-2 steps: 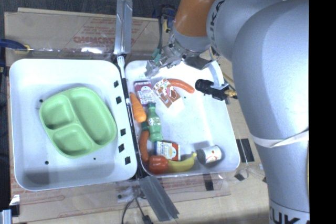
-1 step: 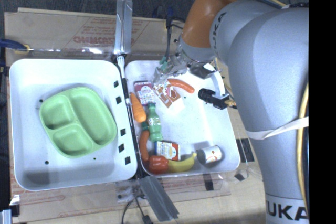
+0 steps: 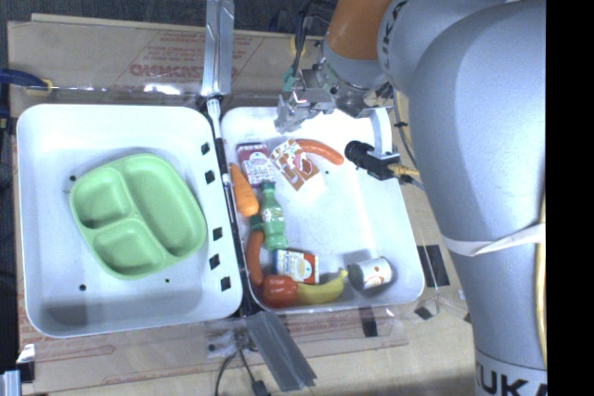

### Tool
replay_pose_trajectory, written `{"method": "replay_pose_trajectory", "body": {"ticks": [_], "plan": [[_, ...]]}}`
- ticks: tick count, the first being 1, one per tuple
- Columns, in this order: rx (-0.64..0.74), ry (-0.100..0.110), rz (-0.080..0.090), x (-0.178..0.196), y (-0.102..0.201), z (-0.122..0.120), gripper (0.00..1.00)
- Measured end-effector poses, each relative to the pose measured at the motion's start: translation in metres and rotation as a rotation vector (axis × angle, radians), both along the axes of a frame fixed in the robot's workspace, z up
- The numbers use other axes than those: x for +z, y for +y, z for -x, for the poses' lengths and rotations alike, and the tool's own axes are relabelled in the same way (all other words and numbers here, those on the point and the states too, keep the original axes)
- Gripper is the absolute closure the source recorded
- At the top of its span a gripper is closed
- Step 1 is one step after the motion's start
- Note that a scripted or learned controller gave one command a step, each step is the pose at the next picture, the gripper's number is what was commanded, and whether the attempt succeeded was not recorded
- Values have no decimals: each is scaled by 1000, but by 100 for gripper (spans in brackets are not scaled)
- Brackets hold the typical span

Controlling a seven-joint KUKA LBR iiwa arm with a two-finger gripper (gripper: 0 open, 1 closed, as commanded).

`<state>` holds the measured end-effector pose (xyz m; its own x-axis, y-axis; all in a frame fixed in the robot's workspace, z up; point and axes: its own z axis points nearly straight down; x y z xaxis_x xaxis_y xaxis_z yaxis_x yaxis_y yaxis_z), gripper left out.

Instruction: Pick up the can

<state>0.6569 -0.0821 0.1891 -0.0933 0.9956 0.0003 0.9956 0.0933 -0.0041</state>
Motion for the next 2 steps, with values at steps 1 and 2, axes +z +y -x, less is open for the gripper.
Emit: {"method": "replay_pose_trajectory", "body": {"ticks": [1, 2], "plan": [[0, 0, 0, 0, 0, 0, 0], [70, 4, -2, -57, -25, 51, 0]]}}
